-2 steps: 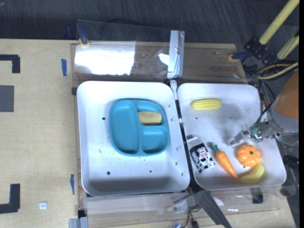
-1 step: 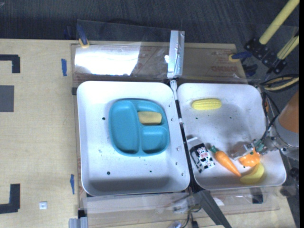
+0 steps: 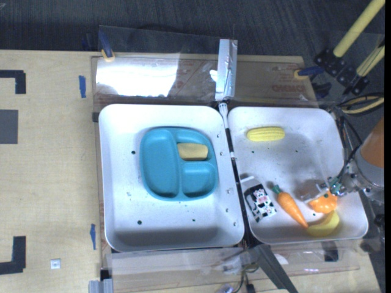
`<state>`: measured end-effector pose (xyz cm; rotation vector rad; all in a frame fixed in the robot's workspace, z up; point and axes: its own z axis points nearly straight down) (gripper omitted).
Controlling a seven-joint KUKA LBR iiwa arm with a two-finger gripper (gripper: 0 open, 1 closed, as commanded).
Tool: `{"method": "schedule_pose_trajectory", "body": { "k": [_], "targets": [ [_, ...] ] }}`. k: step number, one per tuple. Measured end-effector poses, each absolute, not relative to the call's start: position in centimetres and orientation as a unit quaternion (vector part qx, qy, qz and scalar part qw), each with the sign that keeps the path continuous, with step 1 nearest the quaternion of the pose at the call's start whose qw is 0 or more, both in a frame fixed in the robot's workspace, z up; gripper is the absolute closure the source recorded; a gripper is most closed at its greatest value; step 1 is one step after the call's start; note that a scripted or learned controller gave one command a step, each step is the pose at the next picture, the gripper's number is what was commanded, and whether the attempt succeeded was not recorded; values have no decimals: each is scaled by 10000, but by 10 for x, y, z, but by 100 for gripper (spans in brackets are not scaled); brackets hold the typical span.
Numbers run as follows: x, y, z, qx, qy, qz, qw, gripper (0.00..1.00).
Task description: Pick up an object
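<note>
The right bin (image 3: 293, 113) holds a yellow corn cob (image 3: 266, 134) near its far wall. Along its near side lie a black-and-white cow-patterned carton (image 3: 259, 201), an orange carrot (image 3: 291, 207), a small orange fruit (image 3: 322, 204) and a yellow fruit (image 3: 325, 224). My gripper (image 3: 333, 187) reaches in from the right edge and sits low at the bin's near right corner, just above the small orange fruit. Nothing I can see is lifted off the bin floor.
The left bin (image 3: 122, 194) carries a blue divided plate (image 3: 160, 163) with a tan-yellow block (image 3: 193, 152) in its far right compartment. A metal divider post (image 3: 226, 69) stands behind the bins. Yellow struts and cables (image 3: 354, 35) crowd the far right.
</note>
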<state>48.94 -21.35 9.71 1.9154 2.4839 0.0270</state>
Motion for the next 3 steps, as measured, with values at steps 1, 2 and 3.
{"method": "schedule_pose_trajectory", "body": {
  "k": [1, 2, 3],
  "targets": [
    [483, -138, 205, 6050, 7962, 24, 30, 100],
    [503, -196, 124, 6003, 7998, -16, -39, 100],
    [509, -92, 212, 5431, 8396, 25, 26, 100]
  ]
}}
